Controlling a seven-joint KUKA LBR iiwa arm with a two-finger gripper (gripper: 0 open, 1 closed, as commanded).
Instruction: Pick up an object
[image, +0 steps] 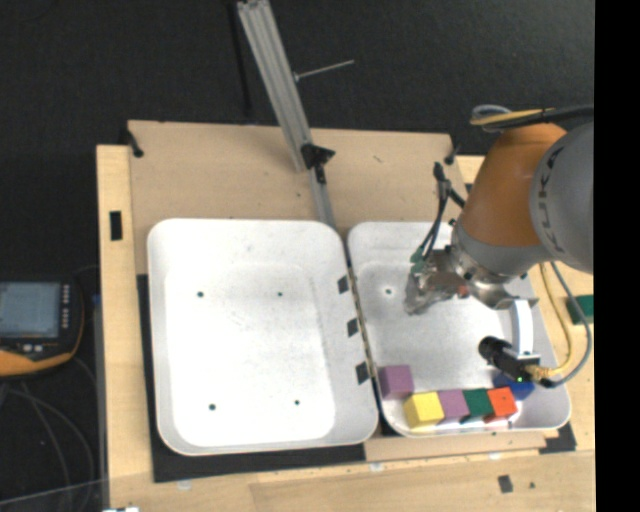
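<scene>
The gripper (428, 290) hangs over the middle of the right bin (385, 250), with nothing seen between its fingers; how wide they stand cannot be told. The blocks lie apart from it along the bin's near edge: a purple block (396, 379) toward the left, then a row of yellow (423, 408), purple (453, 404), green (478, 403) and orange (501, 402). The left bin (250, 330) sits beside.

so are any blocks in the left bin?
No. The blocks, such as the yellow block and the purple block, all sit along the near edge of the right bin.
</scene>
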